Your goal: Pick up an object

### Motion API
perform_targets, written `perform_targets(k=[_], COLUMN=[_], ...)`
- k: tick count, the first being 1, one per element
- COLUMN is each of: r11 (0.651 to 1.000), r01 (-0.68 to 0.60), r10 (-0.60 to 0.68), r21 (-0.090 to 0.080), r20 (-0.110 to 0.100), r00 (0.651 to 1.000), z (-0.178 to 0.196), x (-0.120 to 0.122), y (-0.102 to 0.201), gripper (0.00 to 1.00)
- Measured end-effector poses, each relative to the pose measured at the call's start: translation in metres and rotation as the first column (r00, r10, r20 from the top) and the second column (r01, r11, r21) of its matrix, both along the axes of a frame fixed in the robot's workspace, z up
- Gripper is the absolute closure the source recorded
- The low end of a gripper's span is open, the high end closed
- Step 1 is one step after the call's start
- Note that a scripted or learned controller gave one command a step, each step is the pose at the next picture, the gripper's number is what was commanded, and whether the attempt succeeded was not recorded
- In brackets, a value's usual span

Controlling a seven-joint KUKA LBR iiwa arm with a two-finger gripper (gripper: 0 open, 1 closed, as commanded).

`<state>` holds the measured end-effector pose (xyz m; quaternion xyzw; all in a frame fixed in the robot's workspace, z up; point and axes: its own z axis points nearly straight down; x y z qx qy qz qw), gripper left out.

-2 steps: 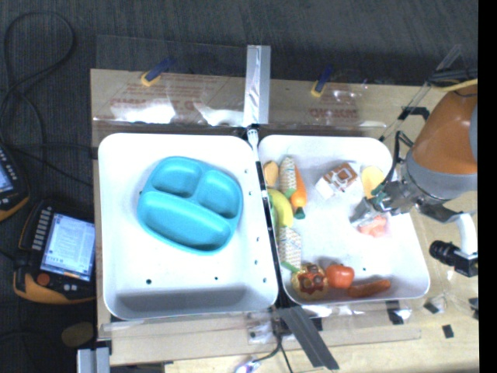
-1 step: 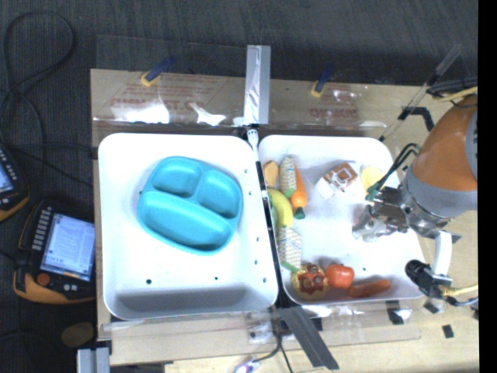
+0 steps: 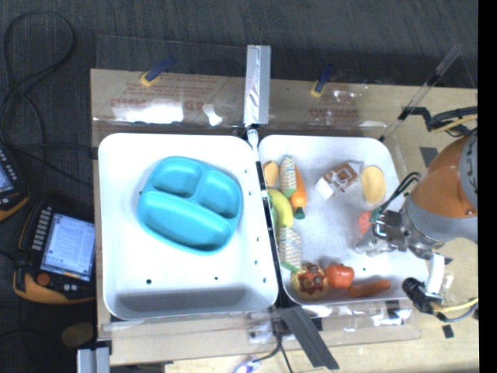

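Note:
My gripper [image 3: 373, 235] is low in the right bin [image 3: 342, 144], near its right wall, beside a small red-orange piece [image 3: 363, 222]. Toy food lies around the bin: a yellow oval piece [image 3: 373, 183] and a brown and white block [image 3: 340, 177] at the back, a corn cob [image 3: 287, 171], a carrot [image 3: 299, 193] and a banana [image 3: 280, 207] along the left wall. A red tomato [image 3: 339, 275], a dark red piece [image 3: 310, 279] and a red sausage [image 3: 370, 288] lie at the front. The arm hides the fingers.
The left bin [image 3: 132, 286] holds a blue divided plate [image 3: 190, 202]. A second corn cob [image 3: 290, 243] lies by the divider between the bins. Cables and a hand-held pendant [image 3: 58, 247] lie off the bench at the left.

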<state>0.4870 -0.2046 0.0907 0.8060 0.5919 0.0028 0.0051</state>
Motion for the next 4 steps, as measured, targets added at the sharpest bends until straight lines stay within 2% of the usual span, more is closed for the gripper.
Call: perform_targets(k=[1,2,3,4], r11=[0.995,0.974,0.995,0.999], r01=[-0.102,0.228,0.099,0.051], r10=[0.102,-0.228,-0.099,-0.051], r21=[-0.01,0.009,0.002,0.001], r20=[0.004,0.002,-0.014,0.0], r00=[0.995,0.974,0.995,0.999], z=[0.001,0.0,0.109,0.0], x=[0.001,0.003,-0.003,0.0], y=[0.023,-0.004,0.017,-0.013], gripper=[1.0,1.0,1.0,1.0])
